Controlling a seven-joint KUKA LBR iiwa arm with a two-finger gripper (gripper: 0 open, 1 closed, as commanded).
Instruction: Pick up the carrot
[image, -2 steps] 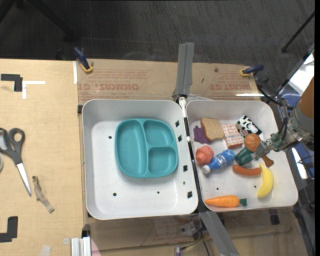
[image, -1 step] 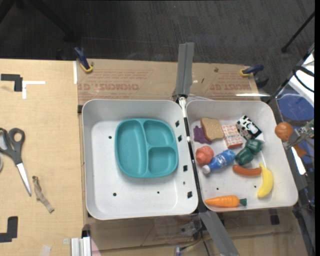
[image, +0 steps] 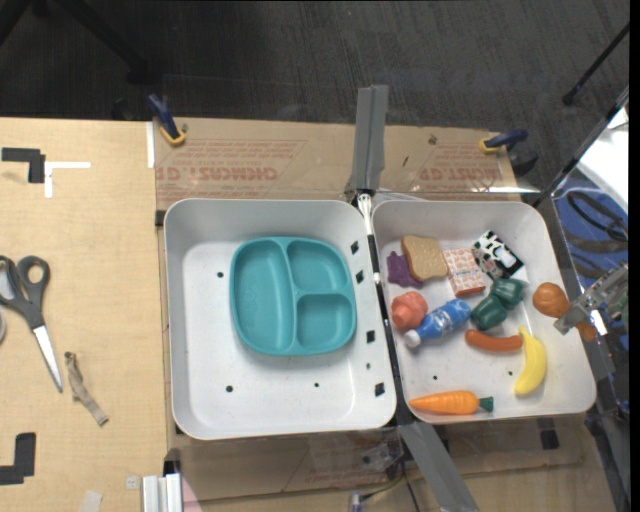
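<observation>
Below, dark carpet surrounds the cardboard-covered bench (image: 80, 300); the claw's (image: 590, 310) state is unclear.

Light wooden bench (image: 90, 300), with brown cardboard (image: 260, 165) laid across the back under two white bins (image: 185, 330) (image: 560, 390) set side by side, touching at the middle. Cardboard held by blue-and-yellow clamps (image: 168, 120) (image: 505, 141). Left of the bins, flat on the wood: scissors (image: 30, 310), a crumpled tape strip (image: 85, 388), black tape marks (image: 25, 160).
</observation>
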